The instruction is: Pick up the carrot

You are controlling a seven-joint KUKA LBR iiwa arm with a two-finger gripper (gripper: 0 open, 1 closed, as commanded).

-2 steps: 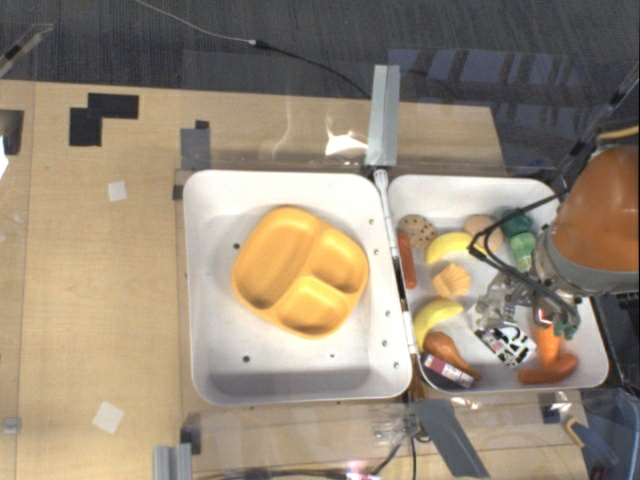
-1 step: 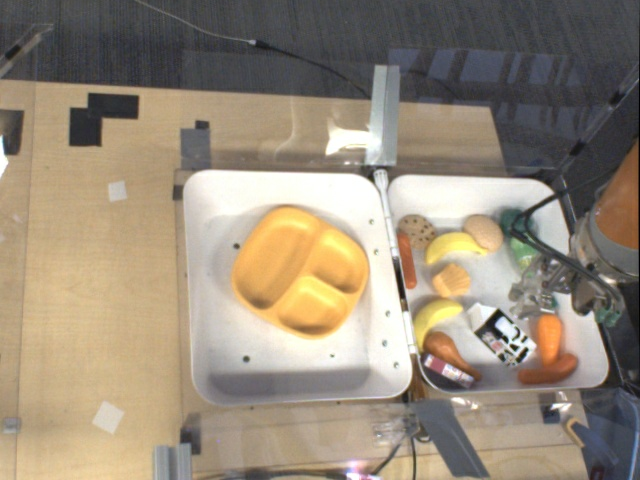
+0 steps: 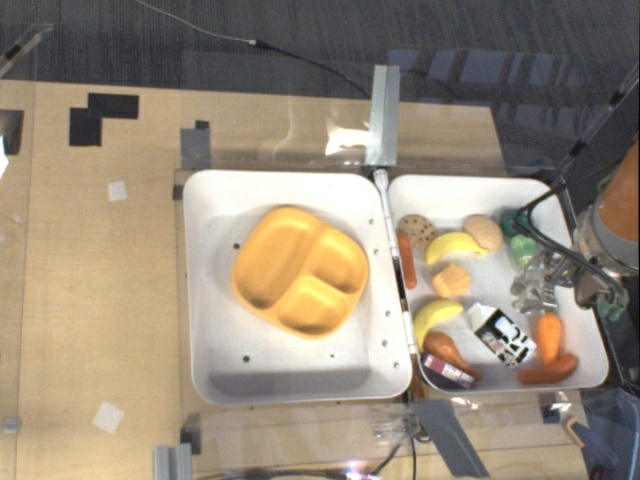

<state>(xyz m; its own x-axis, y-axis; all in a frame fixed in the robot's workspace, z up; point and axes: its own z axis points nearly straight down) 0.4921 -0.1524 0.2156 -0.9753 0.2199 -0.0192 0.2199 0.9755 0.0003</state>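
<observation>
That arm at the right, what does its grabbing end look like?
The arm has a rounded orange and grey body. Its pincer is a small cluster of silvery metal parts, and dark cables loop from it toward the body.

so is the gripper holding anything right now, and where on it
Nothing is held. The gripper hangs in the right bin, just above the carrot, with nothing between its fingers.

Robot lab, bench, white bins
</observation>
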